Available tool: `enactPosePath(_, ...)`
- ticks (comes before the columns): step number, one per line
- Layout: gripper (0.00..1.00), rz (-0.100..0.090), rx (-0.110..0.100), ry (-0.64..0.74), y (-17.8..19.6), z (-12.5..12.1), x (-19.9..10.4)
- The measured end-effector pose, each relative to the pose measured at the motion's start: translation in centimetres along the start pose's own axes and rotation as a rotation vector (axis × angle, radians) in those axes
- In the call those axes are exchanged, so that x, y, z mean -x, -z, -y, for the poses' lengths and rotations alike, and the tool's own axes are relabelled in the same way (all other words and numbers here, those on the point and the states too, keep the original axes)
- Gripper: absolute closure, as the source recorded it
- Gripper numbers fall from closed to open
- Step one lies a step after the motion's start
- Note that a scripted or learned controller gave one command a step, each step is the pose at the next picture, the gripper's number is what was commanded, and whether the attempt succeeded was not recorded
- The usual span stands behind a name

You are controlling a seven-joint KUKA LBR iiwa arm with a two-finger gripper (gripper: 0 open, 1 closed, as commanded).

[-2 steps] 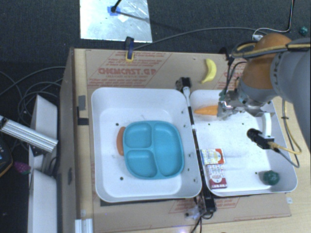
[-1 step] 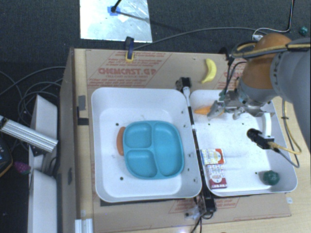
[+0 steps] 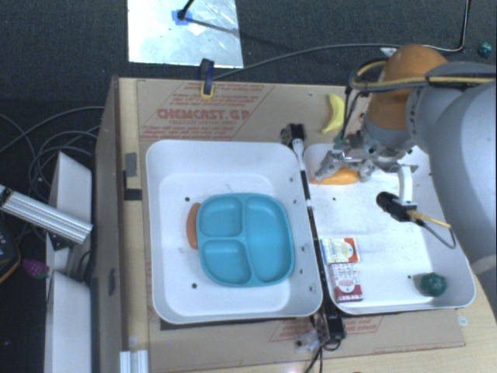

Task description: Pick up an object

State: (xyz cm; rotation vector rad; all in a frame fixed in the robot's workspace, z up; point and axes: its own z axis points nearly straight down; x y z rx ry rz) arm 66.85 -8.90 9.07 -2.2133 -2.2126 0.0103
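The end effector hangs over an orange object; its grip cannot be told. A packet and a green ball lie well apart.

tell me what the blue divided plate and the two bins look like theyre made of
Blue divided plate: probably moulded plastic, going by its even light blue colour, rounded compartment ridges and soft sheen. Left bin and right bin: likely thin formed plastic, since they are plain white with rounded corners, a low rim and a smooth matte surface. The look alone cannot rule out a coated material.
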Motion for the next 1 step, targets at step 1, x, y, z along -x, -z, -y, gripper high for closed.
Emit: enactPosePath(1, 1.00, 0.003, 0.003, 0.000, 1.47, -0.14, 0.26)
